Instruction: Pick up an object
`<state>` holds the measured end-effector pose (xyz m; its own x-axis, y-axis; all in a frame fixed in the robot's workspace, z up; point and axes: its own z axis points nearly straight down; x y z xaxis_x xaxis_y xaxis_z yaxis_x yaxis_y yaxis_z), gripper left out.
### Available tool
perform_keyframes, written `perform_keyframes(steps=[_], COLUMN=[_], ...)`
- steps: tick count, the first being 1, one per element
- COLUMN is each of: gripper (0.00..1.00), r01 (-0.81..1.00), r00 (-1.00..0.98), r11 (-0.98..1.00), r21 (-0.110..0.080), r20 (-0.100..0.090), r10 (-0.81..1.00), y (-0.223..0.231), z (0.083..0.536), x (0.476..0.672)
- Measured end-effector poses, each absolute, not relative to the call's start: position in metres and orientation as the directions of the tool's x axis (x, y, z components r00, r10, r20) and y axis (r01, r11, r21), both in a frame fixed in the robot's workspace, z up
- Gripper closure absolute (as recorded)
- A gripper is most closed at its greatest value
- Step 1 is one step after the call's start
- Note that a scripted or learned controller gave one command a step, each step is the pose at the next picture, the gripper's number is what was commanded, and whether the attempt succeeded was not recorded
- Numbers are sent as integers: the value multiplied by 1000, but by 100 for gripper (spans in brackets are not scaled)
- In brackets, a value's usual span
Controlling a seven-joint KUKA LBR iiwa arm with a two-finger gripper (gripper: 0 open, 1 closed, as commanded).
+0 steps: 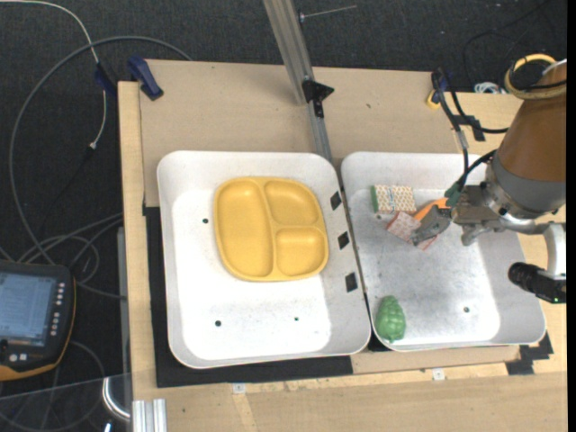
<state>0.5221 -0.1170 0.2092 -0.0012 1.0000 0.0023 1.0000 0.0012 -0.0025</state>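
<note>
The arm (531,151) reaches in from the right over the right bin (423,304), and its gripper (432,228) hangs low over the upper middle of that bin. A small packet (393,199), white with a red and green pattern, lies just left of the gripper near the bin's upper left part, with a red-orange piece (402,222) at its lower right edge right up against the fingertips. Whether the fingers are closed on anything cannot be told; they are too small and dark to read. A green lump (391,319) sits well apart, by the bin's lower left corner. The left bin (180,241) holds a yellow tray (270,228) with three compartments.
</note>
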Motion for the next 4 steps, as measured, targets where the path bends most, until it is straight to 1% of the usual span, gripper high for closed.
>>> perform_keyframes(steps=[1,2,3,4], gripper=[0,0,0,100], r01=[1000,1000,1000,1000], r00=[-1,0,0,0], r11=[1,0,0,0], r21=[-2,-9,-8,0], r20=[2,3,3,2], r10=[1000,1000,1000,1000], y=[-117,-118,-117,-117], z=[209,146,93,107], x=[522,521,520,522])
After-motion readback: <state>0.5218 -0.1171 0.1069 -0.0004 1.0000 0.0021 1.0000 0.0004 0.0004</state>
